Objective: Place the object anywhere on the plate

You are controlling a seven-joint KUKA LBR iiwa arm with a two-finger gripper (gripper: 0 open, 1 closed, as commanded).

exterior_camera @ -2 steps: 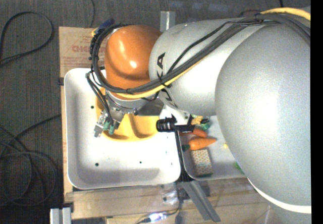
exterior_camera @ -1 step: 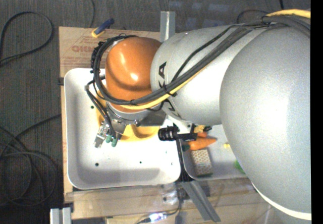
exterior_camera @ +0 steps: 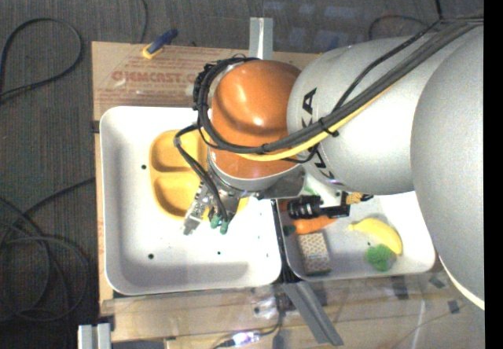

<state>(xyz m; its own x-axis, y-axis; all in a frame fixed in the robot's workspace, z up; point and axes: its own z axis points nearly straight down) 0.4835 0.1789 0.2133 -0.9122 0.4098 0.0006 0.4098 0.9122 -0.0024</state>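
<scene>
While I cannot tell from my screen which item is the one to be placed, the loose candidates all lie in the right bin (exterior_camera: 355,271). A yellow banana (exterior_camera: 379,231) lies there with its long axis running from upper left to lower right. An orange carrot (exterior_camera: 316,225) lies near it, roughly left to right, with its left end toward the wall between the bins. A brown speckled block (exterior_camera: 313,251) sits just below the carrot, and a small green piece (exterior_camera: 381,258) sits just below the banana's lower end.

The yellow plate (exterior_camera: 174,174) rests in the left bin (exterior_camera: 110,206), toward its upper middle. It is divided into compartments, and its right part is hidden under the arm (exterior_camera: 354,119).

The gripper (exterior_camera: 206,222) hangs over the left bin at the plate's lower right edge, pointing down and to the left, its tips showing green. I cannot tell how far it is open, and I see nothing that I could call held.

As for writing, black capital letters run along the grey arm casing, partly crossed by cables; I read only a "K" and an "A". Red print runs left to right along the cardboard sheet (exterior_camera: 141,76) above the left bin, but I cannot read it with confidence. A small blue and yellow object (exterior_camera: 159,42) lies at the cardboard's upper edge, tilted up to the right.
</scene>
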